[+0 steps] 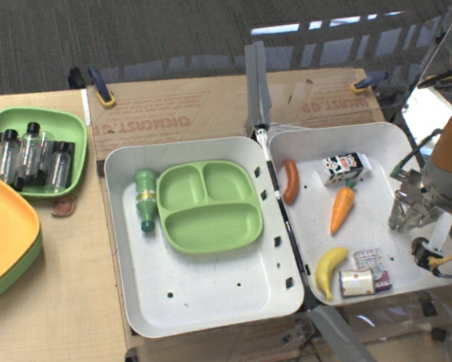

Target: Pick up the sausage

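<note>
The sausage [289,181], reddish-brown and slightly curved, lies at the left wall of the right bin [303,145], near its far end. My gripper [407,212] hangs at the right side of that same bin, well to the right of the sausage and a little nearer the front. An orange carrot [340,208] lies between the two. Nothing shows between the fingers.
In the right bin also lie a small black-and-white carton [343,167], a banana [329,271] and a small packet with a can [364,276]. The left bin [129,251] holds a green divided plate [209,205] and a green bottle [146,198]. Trays stand on the bench at left.
</note>
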### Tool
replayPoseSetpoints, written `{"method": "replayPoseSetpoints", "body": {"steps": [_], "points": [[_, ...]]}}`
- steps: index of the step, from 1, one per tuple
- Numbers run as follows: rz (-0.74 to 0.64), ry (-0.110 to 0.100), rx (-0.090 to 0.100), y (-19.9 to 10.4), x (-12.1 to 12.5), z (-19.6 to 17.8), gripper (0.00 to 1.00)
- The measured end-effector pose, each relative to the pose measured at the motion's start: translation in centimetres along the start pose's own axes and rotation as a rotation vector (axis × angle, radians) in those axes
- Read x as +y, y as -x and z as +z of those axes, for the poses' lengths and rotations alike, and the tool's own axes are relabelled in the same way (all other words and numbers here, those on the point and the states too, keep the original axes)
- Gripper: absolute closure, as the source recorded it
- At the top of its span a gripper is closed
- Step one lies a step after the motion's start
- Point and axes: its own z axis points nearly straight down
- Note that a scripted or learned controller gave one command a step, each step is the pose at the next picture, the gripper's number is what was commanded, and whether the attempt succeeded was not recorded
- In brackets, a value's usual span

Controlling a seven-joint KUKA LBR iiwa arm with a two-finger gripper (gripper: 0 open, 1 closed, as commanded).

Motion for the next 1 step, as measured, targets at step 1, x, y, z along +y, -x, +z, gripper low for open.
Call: {"method": "replayPoseSetpoints", "body": {"steps": [1], "points": [[0.069, 0.003, 0.0, -4.64, 5.74, -4.19, 1.0]]}}
